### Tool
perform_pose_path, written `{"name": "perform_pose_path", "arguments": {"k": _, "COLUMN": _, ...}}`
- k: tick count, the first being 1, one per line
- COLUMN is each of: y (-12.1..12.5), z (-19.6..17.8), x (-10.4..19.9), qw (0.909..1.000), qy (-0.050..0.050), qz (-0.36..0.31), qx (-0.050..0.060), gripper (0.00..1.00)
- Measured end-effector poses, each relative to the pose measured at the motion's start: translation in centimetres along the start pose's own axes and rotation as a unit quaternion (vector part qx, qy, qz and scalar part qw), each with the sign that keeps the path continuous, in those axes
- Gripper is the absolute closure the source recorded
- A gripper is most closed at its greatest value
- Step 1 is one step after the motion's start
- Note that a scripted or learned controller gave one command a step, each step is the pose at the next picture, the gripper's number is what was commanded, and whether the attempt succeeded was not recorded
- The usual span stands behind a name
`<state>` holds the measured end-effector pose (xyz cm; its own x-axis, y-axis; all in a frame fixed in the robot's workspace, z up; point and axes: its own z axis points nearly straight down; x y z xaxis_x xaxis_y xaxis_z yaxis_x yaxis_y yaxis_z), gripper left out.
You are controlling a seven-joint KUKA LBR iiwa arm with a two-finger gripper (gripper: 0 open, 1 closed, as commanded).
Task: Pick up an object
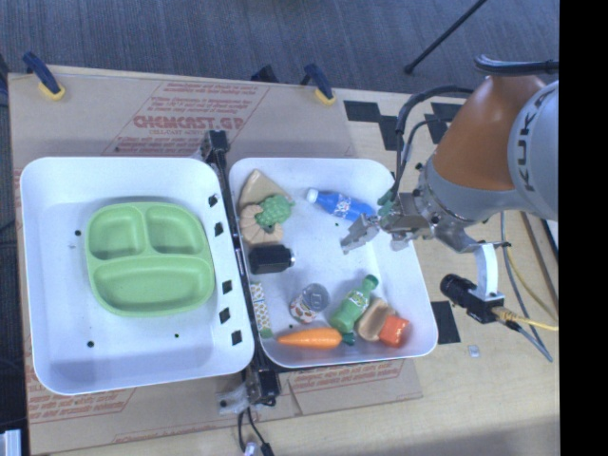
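Red print on the cardboard sheet (190, 112) under the bins reads "CHEMCAST GP", with smaller lines around it too fine to read. More red lettering runs along the lower edge of the sheet, also unreadable. The blue bottle (340, 204) carries a label, but its writing is a blur.

The gripper (364, 231) hangs over the upper right part of the right bin (410, 283), just below the blue bottle — its fingers look slightly parted with nothing between them. The arm (494, 150) is cut off at the right of the frame.

In the right bin, a green turtle toy (274, 210) sits on a wooden wedge (255, 198) at upper left, a black block (269, 258) below it. Along the bottom edge lie a round tin (310, 301), a green bottle (353, 307), an orange carrot (309, 338) and a hot dog toy (382, 325), crowded close together. The middle of this bin is open floor.

The left bin (43, 283) holds a green divided plate (149, 257) with bare white around it.
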<state>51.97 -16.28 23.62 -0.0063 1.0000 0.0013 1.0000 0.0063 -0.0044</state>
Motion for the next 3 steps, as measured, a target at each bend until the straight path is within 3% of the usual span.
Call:
{"name": "perform_pose_path", "arguments": {"k": 1, "y": -2.3, "z": 11.8, "x": 0.1, "qw": 0.9980, "qy": 0.000, "qz": -0.064, "qx": -0.001, "gripper": 0.00}}
{"name": "perform_pose_path", "arguments": {"k": 2, "y": -4.3, "z": 14.5, "x": -0.6, "qw": 0.9911, "qy": 0.000, "qz": -0.133, "qx": -0.001, "gripper": 0.00}}
{"name": "perform_pose_path", "arguments": {"k": 3, "y": -4.2, "z": 13.4, "x": -0.6, "qw": 0.9908, "qy": 0.000, "qz": -0.135, "qx": -0.001, "gripper": 1.00}}
